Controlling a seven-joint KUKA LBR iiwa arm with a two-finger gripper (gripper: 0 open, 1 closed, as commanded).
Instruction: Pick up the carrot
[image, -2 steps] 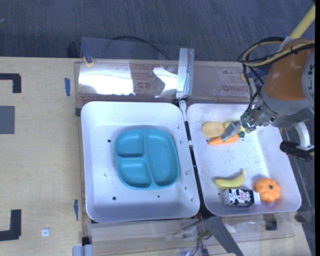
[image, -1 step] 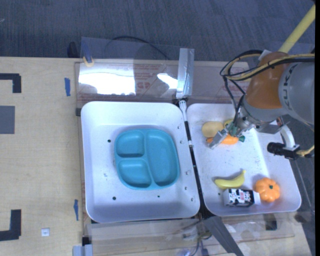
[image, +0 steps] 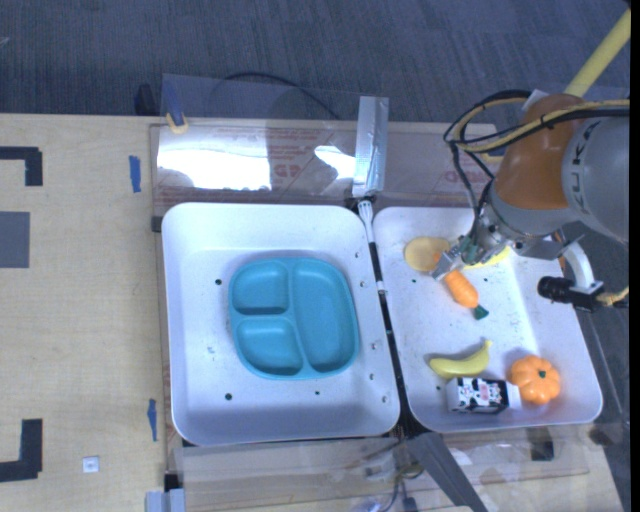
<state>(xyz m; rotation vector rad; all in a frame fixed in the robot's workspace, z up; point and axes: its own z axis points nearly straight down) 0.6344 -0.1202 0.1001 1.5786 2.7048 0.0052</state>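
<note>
Grey arm slanting from right, gripper low beside carrot.

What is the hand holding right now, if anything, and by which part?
It cannot be told. The hand sits at the upper end of the carrot in the right bin, but a grip isn't visible.

Gripper low in right bin, at carrot's upper end; contact unclear. Banana, pumpkin, carton along front. Blue tray in left bin.
</note>
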